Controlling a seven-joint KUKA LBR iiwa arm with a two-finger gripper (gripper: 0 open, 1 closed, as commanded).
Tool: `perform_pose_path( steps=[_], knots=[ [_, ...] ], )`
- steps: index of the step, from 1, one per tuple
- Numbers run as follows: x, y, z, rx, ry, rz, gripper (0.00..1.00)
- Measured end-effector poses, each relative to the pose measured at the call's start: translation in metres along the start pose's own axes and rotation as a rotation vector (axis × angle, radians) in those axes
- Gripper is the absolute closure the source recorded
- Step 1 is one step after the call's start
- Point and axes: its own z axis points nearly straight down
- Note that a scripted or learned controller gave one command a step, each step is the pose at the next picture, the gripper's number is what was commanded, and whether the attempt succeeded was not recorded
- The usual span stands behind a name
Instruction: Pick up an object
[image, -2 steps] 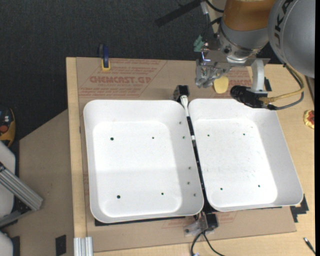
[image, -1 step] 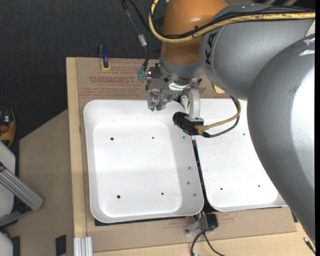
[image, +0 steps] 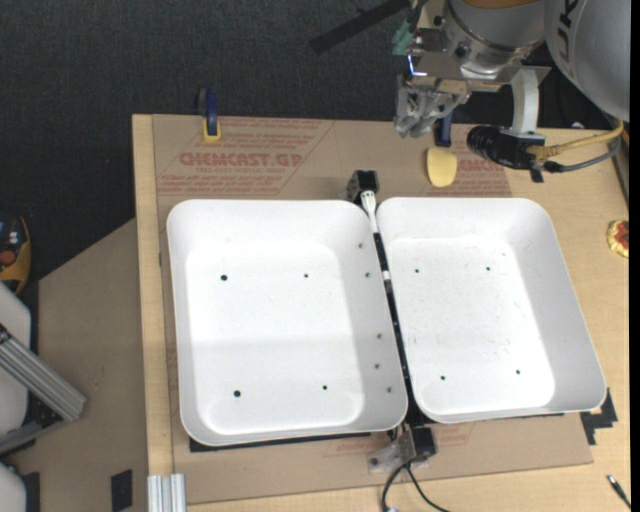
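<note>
With my claw (image: 424, 118), apart or together I cannot tell, near the pale yellow rounded lump (image: 441, 166) just beyond the right shallow white bin (image: 500, 202), I judge I'm approaching and must next descend over it.

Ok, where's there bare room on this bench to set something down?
Both shallow white bins offer bare floor: the left bin and the right bin. The brown board strip between the blue clamp and the black clip is free too. It's crowded behind the right bin, where the gripper hangs near a pale yellow lump.
</note>
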Motion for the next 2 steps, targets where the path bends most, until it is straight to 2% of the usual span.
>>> perform_pose_path(
  steps=[1, 2],
  knots=[
    [0.058, -0.006, 0.093, 0.026, 0.003, -0.012, 1.0],
    [-0.041, -0.002, 0.01, 0.006, -0.001, 0.0, 1.0]
  ],
)
